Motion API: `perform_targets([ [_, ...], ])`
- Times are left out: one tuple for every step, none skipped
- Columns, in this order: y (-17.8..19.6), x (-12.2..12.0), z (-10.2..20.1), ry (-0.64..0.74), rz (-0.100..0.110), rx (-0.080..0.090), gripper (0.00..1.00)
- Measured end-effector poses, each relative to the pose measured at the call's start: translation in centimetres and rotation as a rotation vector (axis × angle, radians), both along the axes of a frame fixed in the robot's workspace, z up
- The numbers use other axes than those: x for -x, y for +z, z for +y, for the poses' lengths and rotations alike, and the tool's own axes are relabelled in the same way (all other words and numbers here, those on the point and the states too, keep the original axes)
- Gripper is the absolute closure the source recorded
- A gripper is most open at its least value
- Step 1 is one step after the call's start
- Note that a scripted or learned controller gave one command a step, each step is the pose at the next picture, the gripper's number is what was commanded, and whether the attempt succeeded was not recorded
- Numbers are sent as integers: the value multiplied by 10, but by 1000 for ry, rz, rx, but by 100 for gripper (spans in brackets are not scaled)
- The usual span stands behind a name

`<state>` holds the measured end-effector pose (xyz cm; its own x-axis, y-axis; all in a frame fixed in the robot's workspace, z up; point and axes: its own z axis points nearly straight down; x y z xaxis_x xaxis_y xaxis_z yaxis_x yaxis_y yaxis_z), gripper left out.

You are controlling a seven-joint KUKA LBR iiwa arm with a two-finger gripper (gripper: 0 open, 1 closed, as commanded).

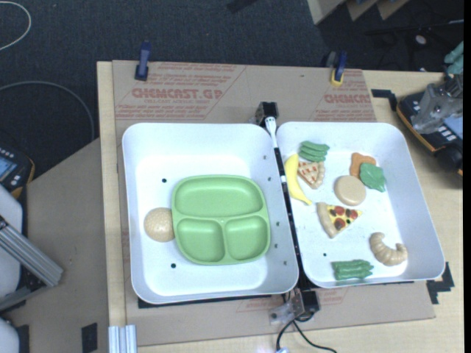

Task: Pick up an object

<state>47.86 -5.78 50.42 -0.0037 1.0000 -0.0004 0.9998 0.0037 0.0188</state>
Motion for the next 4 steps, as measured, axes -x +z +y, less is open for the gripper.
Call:
perform_targets([
  [-118, -39, 9, -3, 30, -1, 100],
  [19, -10, -7, -5, 0, 2, 100],
  [-112, -7, 14, -3, 33, -2, 100],
  [-254, 2, 53, -1, 37, -2, 100],
])
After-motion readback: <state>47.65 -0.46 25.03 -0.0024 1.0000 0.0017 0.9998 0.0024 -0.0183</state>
